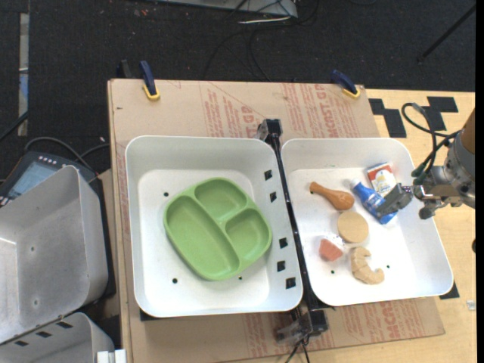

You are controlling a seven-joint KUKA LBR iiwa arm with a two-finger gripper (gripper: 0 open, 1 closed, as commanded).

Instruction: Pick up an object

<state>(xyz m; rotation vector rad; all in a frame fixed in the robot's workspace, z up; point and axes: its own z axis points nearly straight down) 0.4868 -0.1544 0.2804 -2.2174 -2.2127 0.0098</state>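
Bench (204,108) (brown board), two bins (144,225)

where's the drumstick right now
In the right bin, upper left part, the drumstick lies just above the round cookie.

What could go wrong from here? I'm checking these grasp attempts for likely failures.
1. The end effector sits low against the blue and white packet by the right bin's far wall, so it may shove the packet rather than grip it.
2. The drumstick, round cracker and croissant lie close together; a sliding packet could knock them.
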